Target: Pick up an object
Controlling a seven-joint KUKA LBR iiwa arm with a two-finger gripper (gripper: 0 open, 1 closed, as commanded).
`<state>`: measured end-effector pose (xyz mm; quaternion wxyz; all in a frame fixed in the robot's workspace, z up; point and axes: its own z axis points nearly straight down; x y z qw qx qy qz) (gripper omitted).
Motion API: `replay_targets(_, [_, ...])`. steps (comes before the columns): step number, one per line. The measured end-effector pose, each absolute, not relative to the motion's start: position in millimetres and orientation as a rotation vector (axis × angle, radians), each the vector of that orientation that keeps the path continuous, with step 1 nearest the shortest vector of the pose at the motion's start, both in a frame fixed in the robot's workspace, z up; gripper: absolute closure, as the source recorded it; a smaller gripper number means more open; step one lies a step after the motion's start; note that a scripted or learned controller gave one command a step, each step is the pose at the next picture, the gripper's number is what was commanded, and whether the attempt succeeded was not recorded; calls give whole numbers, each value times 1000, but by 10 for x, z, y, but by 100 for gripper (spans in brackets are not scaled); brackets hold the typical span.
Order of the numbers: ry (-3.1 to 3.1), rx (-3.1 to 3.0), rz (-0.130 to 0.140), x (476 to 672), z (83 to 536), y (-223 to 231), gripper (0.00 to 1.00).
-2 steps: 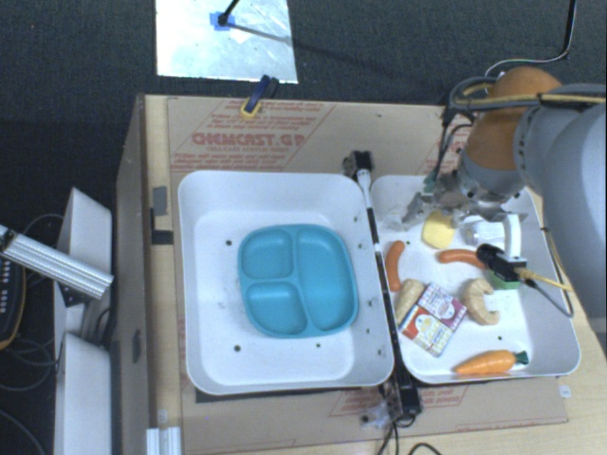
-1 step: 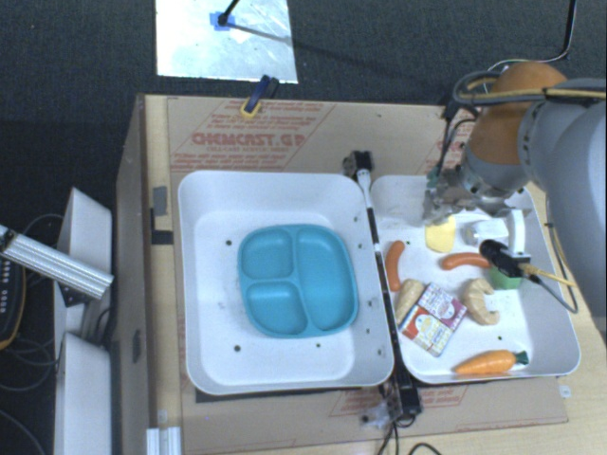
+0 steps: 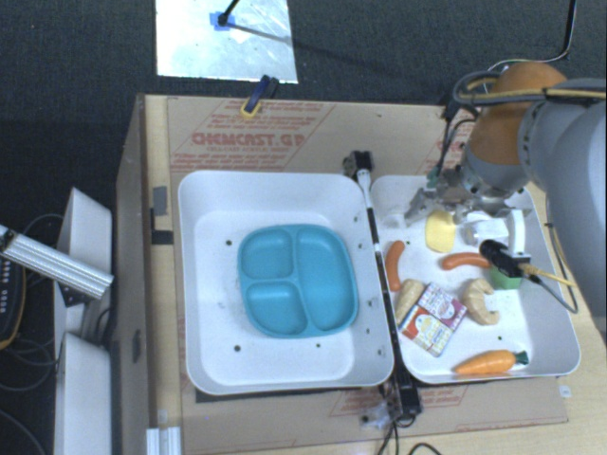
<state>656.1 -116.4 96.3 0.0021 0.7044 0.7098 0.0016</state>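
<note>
Our claw [image 3: 444, 209] is hanging low over the back of the right bin [image 3: 548, 328], with the arm reaching in from the right. We are not managing to tell whether it is open or closed.

Starting at the left, we are seeing the left bin [image 3: 190, 254] carrying a blue divided plate [image 3: 297, 280], which is lying flat near its middle.

Crossing into the right bin, we are finding a small red-orange sausage [image 3: 394, 252] lying just beside the left wall. A pale tan piece [image 3: 408, 299] is lying just in front of it. A small printed carton [image 3: 434, 318] is lying flat and askew, touching that tan piece.

The yellow piece [image 3: 439, 233], the thing nearest the claw, is sitting right under it toward the back of the bin. We cannot tell whether the two are touching.

To its right a second sausage [image 3: 462, 261] is lying crosswise. In front of that, a beige curved piece [image 3: 480, 303] is resting just beside the carton. A carrot [image 3: 486, 362] with a green top is lying along the front wall, its tip pointing left.
</note>
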Motion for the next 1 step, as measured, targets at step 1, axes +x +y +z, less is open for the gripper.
replay_targets(1, [2227,2207,8,6571,1075,-1164,100])
